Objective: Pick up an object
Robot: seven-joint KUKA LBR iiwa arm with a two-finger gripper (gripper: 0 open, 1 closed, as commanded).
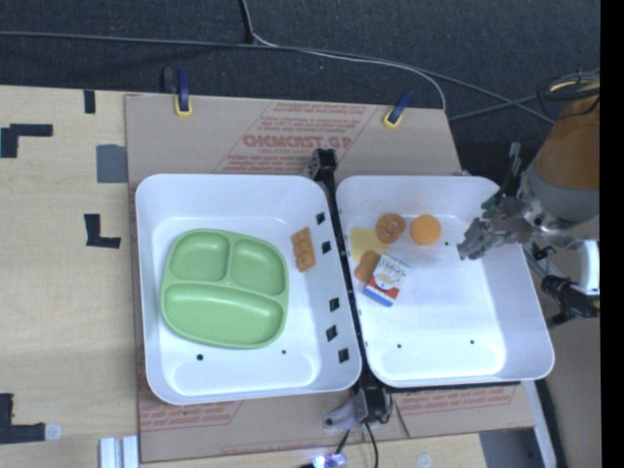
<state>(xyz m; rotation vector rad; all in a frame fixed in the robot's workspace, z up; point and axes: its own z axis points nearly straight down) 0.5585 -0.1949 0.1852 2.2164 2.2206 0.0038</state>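
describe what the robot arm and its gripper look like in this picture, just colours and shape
The arm is a rounded grey body with an orange band above the wrist. Its gripper is a small dark grey metal assembly with two thin fingers. A white part and a black cable sit beside the wrist.

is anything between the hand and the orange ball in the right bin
Nothing visible. The hand is at the right bin's right side, with bare white floor between it and the orange ball.

Even, bright overhead light washes the white bins nearly featureless, with soft faint shadows under their rims; beyond them, the picture is mildly blurred and grainy.
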